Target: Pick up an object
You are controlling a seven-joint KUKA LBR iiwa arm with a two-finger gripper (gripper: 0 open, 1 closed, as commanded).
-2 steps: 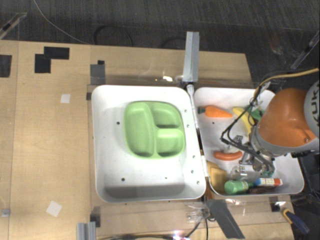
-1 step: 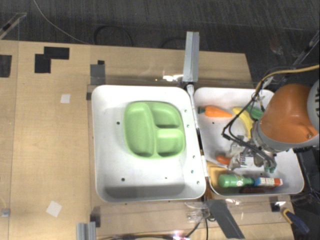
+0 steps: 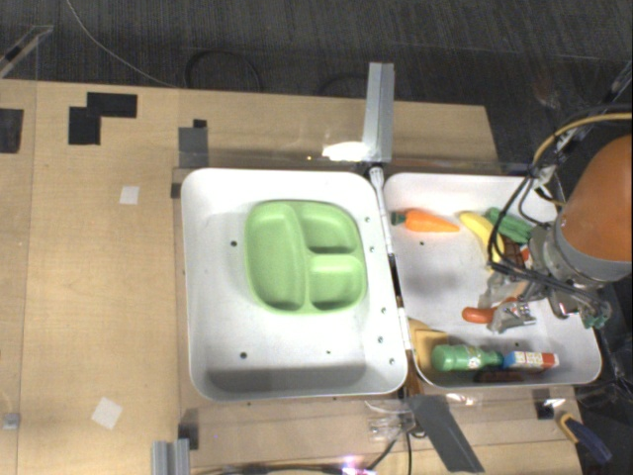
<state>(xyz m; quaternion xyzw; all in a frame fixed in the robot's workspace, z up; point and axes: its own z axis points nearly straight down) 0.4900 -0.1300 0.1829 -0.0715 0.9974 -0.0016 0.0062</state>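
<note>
While our gripper [image 3: 509,310] hangs low in the right bin [image 3: 435,265], we judge the small red piece [image 3: 477,315] just left of it the likeliest target, lying left-right; whether it grasps anything we cannot tell.

Pale wood-grain worktop [image 3: 89,295], matt and smooth. Two white bins, left bin [image 3: 213,364] and right bin [image 3: 435,265], smooth plastic with a soft sheen. Light green divided tray [image 3: 302,255], matt plastic. Brushed grey metal post [image 3: 379,112] behind the bins. Glossy green bottle [image 3: 465,357]. Orange carrot [image 3: 430,222], smooth plastic look. Bare metal end effector [image 3: 509,310], slightly shiny.
</note>
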